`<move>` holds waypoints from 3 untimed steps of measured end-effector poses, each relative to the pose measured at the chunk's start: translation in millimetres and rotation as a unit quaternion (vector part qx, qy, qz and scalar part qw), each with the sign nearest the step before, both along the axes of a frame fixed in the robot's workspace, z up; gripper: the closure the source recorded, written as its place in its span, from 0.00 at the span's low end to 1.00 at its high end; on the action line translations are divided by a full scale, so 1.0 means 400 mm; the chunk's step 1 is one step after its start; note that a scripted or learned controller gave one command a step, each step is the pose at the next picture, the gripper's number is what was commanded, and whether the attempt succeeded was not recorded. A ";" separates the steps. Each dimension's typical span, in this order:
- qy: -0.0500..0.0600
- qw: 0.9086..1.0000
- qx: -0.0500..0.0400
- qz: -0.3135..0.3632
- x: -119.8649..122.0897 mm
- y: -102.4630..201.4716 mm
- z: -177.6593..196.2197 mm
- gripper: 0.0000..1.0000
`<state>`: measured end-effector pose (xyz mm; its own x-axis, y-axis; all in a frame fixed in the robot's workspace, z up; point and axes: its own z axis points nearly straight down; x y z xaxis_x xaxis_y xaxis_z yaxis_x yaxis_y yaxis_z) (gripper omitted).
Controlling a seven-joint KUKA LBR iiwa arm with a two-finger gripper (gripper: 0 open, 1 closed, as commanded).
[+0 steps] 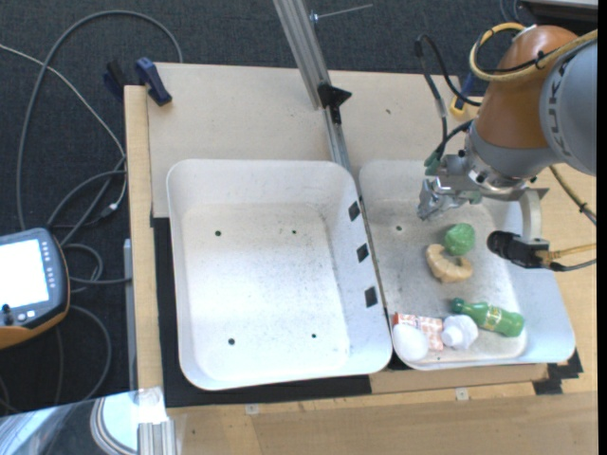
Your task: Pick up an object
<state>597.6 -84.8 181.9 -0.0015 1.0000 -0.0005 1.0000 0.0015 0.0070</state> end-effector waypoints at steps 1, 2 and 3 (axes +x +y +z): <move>0.001 1.000 0.000 0.000 0.004 0.001 0.084 1.00; 0.002 1.000 0.002 0.003 -0.010 0.149 0.119 1.00; 0.004 1.000 0.002 0.003 -0.038 0.291 0.142 1.00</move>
